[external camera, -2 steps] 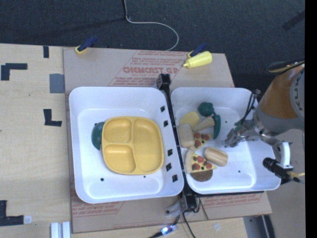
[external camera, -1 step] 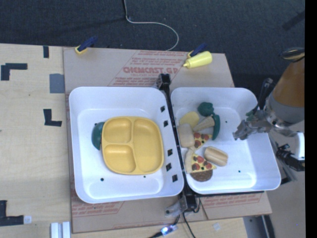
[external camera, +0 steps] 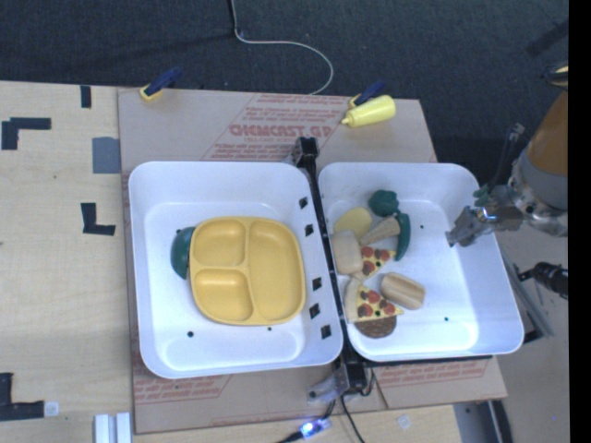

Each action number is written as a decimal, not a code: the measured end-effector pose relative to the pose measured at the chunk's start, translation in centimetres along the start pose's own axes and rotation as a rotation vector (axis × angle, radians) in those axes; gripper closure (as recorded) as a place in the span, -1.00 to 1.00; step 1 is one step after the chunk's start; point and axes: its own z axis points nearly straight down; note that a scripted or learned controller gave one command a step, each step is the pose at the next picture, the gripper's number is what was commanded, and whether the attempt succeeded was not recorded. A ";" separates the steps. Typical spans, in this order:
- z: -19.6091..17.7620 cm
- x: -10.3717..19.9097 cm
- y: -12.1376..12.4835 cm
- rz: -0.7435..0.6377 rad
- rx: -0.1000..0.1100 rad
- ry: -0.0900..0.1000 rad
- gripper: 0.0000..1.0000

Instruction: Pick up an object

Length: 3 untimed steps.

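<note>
Crowding the pizza slice (external camera: 374, 259): bread roll (external camera: 403, 290); cookie (external camera: 376, 325).

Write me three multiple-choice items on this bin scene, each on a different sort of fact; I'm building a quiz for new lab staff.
1. Where does the yellow divided tray lie?
A. in the left bin
B. in the right bin
C. on the cardboard

2. How many compartments does the tray have?
A. two
B. three
C. five

3. What is the state of the gripper?
A. lifting a food toy clear of the bin
B. pressed onto the tray
C. at the right bin's right rim, nothing seen in it

Key: 1 A, the tray rests on the left bin floor. 2 B, two small sections above one wide section. 3 C, the gripper sits by the right bin rim, apart from the toy food pile.
</note>
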 end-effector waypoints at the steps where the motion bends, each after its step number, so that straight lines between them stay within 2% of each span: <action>1: -0.3 0.1 0.0 0.001 0.005 0.001 1.00; 2: 0.2 5.9 0.9 -0.004 0.006 0.003 1.00; 3: 0.7 10.3 0.7 -0.001 0.007 0.002 1.00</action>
